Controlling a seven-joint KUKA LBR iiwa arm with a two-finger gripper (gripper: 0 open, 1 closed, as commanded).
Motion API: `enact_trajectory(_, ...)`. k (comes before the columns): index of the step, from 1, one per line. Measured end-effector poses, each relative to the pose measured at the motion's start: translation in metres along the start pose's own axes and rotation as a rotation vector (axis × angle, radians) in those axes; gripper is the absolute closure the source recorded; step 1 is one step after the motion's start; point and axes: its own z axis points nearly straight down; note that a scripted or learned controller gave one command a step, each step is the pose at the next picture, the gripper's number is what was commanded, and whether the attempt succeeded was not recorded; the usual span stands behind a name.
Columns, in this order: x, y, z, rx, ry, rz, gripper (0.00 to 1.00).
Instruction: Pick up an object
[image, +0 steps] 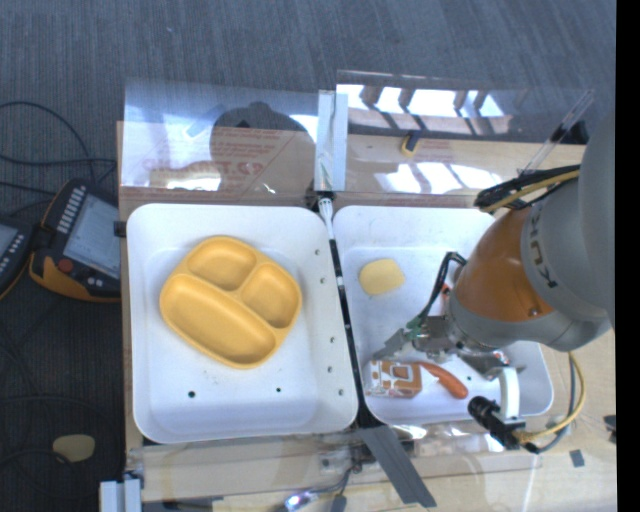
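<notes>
Hovering low over the orange carrot (445, 379) and small packet (392, 378), the gripper (432, 340) risks nudging both aside; I cannot tell its grip state

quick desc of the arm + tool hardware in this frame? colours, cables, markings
The arm is bulky grey with an orange band carrying partial dark lettering. Black and yellow cables run beside it. The tool is grey metal, with a black cable looping down to it.

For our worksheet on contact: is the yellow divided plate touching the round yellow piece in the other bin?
Apart. The camera view shows the divided plate in the left bin and the round yellow piece in the right bin, the bin walls between them.
</notes>
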Motion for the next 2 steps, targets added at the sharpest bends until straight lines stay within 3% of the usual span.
enact_trajectory(2, -0.0001, 0.0001, 0.0001, 0.0, 0.001, -0.001, 0.0)
